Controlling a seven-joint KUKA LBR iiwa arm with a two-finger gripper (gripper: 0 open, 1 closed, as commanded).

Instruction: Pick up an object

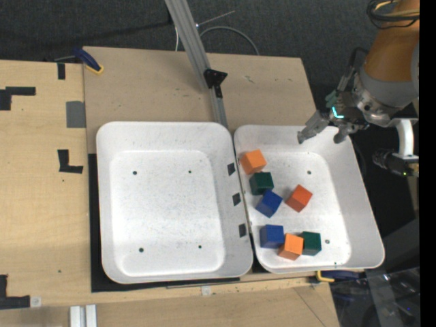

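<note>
Several small cubes lie in the right bin [354, 182]. An orange cube [254, 160] sits near its far left, with a dark green cube [261, 182] and a blue cube [270, 202] just below it. A red-orange cube [298, 198] lies toward the middle. Along the near side are a blue cube [272, 235], an orange cube [292, 246] and a green cube [311, 242]. My gripper [321, 133] hangs open over the bin's far right edge, above and right of the cubes, with nothing between its fingers.
The left bin [109, 203] stands beside the right one. A slanted metal pole [193, 39] with a black clamp crosses the back of the bench. Black tape marks and a blue and yellow clip [88, 58] lie at the far left.
</note>
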